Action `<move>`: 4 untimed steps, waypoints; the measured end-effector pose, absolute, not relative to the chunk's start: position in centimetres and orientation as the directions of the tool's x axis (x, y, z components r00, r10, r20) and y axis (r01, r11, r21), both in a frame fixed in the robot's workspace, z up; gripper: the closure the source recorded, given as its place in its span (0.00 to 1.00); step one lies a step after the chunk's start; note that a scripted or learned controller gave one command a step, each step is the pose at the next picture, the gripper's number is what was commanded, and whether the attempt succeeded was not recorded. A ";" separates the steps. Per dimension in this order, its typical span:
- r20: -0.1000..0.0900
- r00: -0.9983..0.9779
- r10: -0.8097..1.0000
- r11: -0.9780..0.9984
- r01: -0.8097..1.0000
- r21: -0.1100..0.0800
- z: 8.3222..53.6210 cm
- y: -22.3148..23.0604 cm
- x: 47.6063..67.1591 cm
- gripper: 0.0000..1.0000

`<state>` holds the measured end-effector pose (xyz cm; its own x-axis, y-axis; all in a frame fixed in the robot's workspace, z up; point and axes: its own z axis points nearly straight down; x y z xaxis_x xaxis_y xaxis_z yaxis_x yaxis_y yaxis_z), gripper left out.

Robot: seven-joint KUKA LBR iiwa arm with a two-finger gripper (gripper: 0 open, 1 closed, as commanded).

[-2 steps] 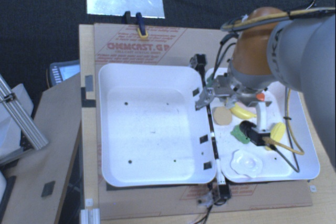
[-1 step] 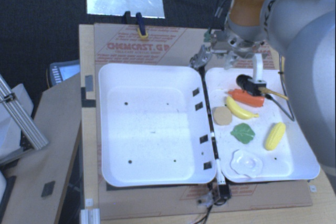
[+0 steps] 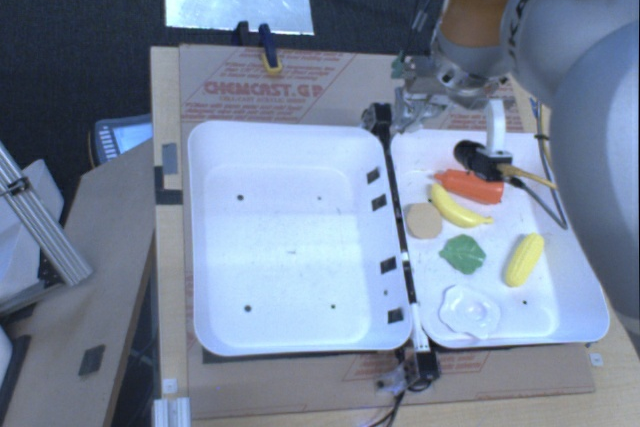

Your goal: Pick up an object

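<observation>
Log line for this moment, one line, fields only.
claw: above right bin far-left corner | grasp: none visible | right bin: carrot, banana, corn, leaf

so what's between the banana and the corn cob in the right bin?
In the camera view, only bare white bin floor lies between the banana and the corn cob. The green leafy piece sits just below that line.

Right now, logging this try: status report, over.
Gripper at right bin's far left corner, nothing seen held. Banana, carrot, corn, leaf all lying loose. Path clear.
</observation>
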<state>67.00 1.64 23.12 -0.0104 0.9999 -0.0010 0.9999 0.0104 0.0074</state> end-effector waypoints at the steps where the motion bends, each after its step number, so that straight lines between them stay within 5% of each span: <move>1: 0.003 -0.010 1.000 0.010 1.000 0.009 29.4 7.0 67.0 1.00; 3: 0.003 -0.009 1.000 0.009 1.000 0.002 32.5 20.7 66.8 1.00; 4: 0.003 -0.008 1.000 0.008 1.000 0.004 37.5 23.7 63.3 1.00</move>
<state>63.30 23.66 37.54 -0.0078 1.0000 0.0030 1.0000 0.0077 0.0037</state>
